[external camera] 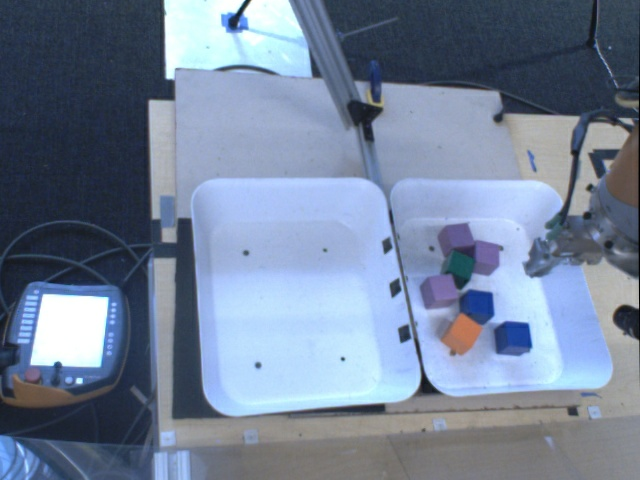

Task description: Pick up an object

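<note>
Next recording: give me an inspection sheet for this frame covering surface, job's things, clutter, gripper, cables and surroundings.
Surface: pale wooden bench bearing a left white bin and a right white bin side by side.
Job's things: seven small blocks, all in the right bin: three purple cubes, one green cube, two blue cubes, one orange cube.
Clutter: nothing seen.
Gripper: metal gripper over the right bin's right side, apart from the blocks, holding nothing visible.
Cables: black cables loop on the floor beside the pendant.
Surroundings: grey-and-orange teach pendant on dark carpet; slanted metal pole above the bench.
</note>
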Available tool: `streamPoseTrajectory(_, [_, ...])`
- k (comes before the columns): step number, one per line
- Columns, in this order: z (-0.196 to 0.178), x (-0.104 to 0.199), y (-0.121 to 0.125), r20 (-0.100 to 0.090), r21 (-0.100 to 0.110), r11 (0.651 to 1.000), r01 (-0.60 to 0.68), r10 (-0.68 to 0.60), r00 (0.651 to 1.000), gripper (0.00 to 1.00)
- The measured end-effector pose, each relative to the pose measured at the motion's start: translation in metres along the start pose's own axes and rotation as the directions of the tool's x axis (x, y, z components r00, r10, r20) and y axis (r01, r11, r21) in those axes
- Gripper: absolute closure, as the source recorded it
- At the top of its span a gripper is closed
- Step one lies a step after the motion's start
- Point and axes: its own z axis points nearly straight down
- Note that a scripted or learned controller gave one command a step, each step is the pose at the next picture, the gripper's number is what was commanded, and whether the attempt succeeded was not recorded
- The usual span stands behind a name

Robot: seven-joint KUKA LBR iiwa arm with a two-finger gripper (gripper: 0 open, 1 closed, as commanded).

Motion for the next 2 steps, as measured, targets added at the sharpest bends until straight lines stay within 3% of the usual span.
streamPoseTrajectory(2, [0.012,0.099,0.003,-0.005,0.008,1.000,0.004,-0.004,1.000,1.00])
